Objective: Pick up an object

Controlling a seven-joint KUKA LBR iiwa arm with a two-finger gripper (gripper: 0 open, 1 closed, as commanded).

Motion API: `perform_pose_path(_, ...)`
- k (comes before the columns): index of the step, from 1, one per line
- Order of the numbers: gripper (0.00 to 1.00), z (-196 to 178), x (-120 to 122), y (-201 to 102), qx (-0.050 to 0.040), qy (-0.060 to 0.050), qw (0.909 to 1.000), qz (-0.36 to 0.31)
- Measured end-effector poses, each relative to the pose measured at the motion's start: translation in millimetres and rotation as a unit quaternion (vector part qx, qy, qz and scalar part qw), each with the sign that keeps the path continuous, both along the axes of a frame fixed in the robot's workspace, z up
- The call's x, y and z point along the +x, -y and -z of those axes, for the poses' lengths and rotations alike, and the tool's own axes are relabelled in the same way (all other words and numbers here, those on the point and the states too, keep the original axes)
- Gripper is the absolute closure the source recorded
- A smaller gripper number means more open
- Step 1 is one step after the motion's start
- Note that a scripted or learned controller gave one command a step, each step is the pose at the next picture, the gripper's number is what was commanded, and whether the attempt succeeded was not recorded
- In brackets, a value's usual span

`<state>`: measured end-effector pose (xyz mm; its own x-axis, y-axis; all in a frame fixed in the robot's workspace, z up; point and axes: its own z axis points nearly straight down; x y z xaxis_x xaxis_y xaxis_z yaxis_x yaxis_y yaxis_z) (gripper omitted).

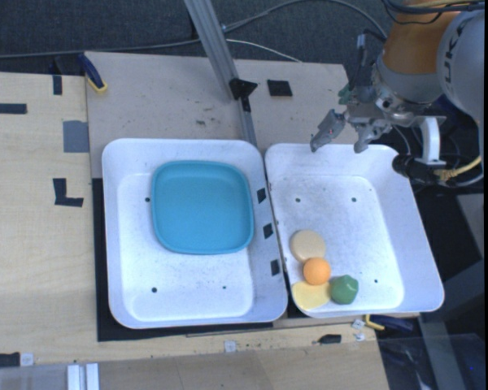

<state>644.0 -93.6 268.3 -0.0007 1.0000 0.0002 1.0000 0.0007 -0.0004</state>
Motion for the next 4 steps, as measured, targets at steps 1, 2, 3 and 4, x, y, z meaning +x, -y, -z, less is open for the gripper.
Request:
perform_pose_path(1,0.00,42.2,-1.8,1.0,-0.0002,-0.001,1.0000,0.000)
perform_pose_path(2,0.00,94.3,-12.7,2.2,0.0000,-0.002,1.0000,0.000)
perform_pose_path(3,0.00,153.0,-6.8,-2.0,0.0001,-0.002,1.0000,0.000)
perform_pose_path(4,1.00,140.7,-5.6,-2.1,-0.0002,0.000,1.0000,0.000)
